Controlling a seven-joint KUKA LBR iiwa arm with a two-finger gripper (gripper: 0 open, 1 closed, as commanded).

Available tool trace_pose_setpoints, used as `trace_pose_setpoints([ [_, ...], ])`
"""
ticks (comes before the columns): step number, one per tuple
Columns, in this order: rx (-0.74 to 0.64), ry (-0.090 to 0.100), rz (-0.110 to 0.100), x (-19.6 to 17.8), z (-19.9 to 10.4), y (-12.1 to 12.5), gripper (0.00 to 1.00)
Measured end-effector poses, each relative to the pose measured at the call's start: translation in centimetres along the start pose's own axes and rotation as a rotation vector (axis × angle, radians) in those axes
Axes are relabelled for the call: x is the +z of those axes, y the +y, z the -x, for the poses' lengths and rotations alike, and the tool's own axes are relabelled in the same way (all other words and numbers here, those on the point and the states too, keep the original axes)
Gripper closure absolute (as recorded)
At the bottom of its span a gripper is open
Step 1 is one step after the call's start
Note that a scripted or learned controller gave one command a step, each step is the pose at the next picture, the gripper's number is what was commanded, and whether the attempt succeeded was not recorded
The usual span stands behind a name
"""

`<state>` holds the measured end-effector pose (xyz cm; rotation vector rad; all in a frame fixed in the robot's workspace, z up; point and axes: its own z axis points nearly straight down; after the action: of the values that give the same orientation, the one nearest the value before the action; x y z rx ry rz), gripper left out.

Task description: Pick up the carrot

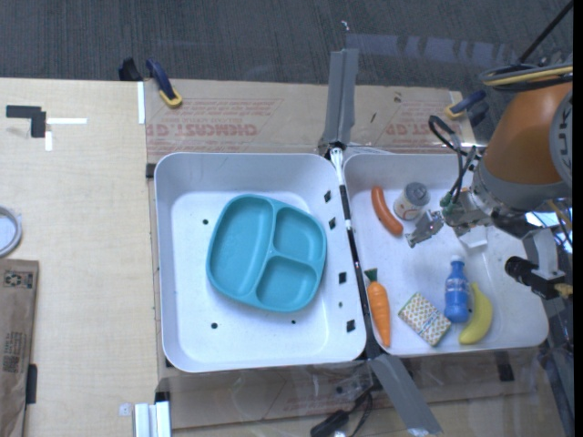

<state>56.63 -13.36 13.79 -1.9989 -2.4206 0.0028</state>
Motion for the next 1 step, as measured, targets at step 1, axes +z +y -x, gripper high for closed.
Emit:
trace_pose_setpoints([
  [1, -0.152, -0.002, 0.003, 4.62, 1.52, 5.42, 0.0],
])
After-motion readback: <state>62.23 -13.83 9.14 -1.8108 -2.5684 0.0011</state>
